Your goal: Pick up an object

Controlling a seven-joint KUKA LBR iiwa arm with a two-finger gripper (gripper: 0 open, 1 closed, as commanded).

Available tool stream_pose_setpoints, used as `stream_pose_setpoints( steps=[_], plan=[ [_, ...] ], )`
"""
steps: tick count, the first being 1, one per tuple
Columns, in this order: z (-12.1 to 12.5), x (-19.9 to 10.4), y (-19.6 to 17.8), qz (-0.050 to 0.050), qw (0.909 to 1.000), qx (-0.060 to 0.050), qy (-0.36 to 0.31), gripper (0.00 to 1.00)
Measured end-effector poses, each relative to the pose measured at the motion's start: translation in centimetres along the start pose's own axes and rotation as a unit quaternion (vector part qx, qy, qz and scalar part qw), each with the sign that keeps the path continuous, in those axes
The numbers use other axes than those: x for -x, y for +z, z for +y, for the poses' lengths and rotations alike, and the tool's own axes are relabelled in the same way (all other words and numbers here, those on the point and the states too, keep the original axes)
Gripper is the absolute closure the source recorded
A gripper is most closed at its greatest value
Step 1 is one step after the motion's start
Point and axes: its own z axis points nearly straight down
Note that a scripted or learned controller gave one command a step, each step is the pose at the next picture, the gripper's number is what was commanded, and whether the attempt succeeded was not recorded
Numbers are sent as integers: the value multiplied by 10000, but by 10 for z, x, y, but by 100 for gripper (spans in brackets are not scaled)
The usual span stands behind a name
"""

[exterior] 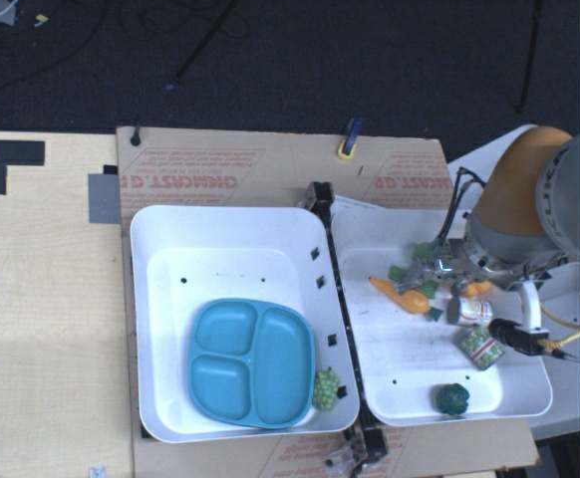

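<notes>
My gripper (447,267) hangs low over the right bin (410,406), under the grey wrist and orange band. It sits among a cluster of small items. An orange toy carrot (402,296) lies just to its left. Green pieces (428,253) lie at its upper left. A small white can (473,312) and a green patterned box (481,348) lie to its lower right. A dark green broccoli-like piece (453,398) rests near the bin's front edge.
The left bin (160,267) holds a blue divided plate (250,362) with a small green bunch (325,389) beside it at the right wall. A black divider (332,297) separates the bins. Cardboard lies under both. A blue-and-yellow clip (349,139) sits at the back.
</notes>
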Motion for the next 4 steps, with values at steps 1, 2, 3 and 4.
stream_pose_setpoints(
  steps=[1, 2, 3, 4],
  plan=[
    [6, -3, 12, 1, 10000, 81, 1, 0],
    [9, -2, -3, 0, 9999, 125, 4, 100],
    [5, -5, -47, -16, 10000, 25, 6, 100],
    [2, -3, -110, -18, 10000, 37, 3, 100]
  ],
)
